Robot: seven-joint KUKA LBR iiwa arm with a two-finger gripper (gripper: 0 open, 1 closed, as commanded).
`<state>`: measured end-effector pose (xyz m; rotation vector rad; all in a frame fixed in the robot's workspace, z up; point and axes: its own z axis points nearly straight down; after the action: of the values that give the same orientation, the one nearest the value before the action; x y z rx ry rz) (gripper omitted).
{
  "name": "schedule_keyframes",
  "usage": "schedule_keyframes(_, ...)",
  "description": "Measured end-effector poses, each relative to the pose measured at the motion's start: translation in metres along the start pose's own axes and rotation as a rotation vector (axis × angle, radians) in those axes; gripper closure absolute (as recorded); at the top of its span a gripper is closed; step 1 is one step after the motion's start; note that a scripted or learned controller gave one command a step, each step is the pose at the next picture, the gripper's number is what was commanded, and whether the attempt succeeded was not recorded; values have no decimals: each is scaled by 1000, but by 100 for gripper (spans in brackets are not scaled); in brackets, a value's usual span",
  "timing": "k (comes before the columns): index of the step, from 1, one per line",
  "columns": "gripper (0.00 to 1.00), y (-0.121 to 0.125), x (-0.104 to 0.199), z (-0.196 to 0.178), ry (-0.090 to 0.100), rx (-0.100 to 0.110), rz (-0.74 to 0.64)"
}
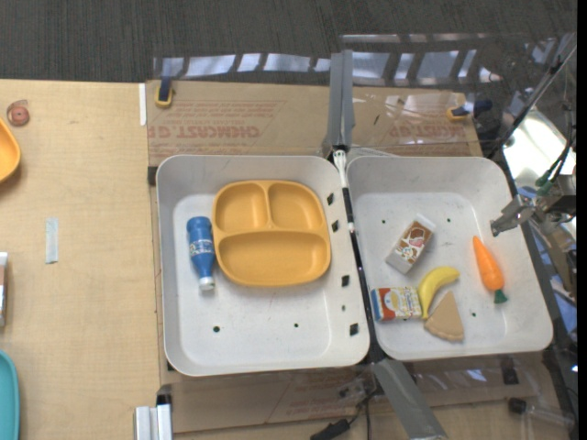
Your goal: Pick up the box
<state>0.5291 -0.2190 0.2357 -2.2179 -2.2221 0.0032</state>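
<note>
one small box (411,246) lies tilted, mid right bin (385,177), near the banana (437,285). looks light, stiff card; pinch across its narrow sides. gripper (511,218) at the rim; can't tell its state.

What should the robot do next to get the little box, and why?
Probably swing left over the right bin and stop above the box. The gripper sits at that bin's right edge, apart from the box, which lies flat beside the banana.

Teal plate (7,401) — cut off, tool (506,220) blurred
</note>
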Motion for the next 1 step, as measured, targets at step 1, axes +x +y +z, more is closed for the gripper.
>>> schedule_keyframes(1, 0, 120, 74, 47, -1, -2, -51)
